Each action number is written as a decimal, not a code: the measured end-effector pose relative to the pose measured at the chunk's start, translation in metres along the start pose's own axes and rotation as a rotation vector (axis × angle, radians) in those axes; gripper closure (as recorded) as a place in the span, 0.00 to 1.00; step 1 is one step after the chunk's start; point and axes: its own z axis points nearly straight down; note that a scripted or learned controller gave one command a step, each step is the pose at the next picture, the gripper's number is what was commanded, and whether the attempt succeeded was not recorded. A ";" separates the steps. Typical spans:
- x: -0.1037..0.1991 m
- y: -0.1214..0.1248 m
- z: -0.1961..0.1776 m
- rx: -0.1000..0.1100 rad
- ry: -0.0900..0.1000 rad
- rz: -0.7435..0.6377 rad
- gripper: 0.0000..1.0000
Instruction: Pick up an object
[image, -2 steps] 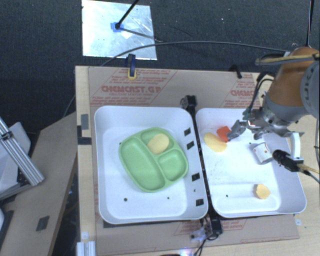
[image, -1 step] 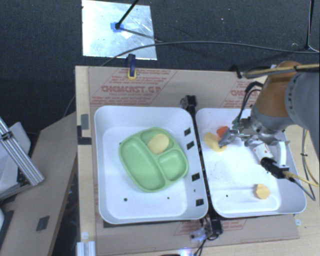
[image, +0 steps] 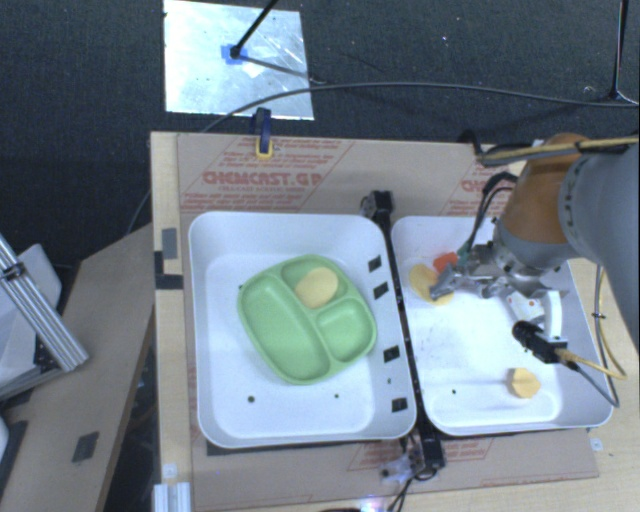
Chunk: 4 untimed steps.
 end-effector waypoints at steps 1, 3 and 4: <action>0.000 0.002 -0.013 -0.007 0.000 0.001 1.00; 0.003 0.002 -0.126 -0.006 -0.002 0.001 1.00; 0.003 0.004 -0.180 -0.008 -0.002 -0.003 1.00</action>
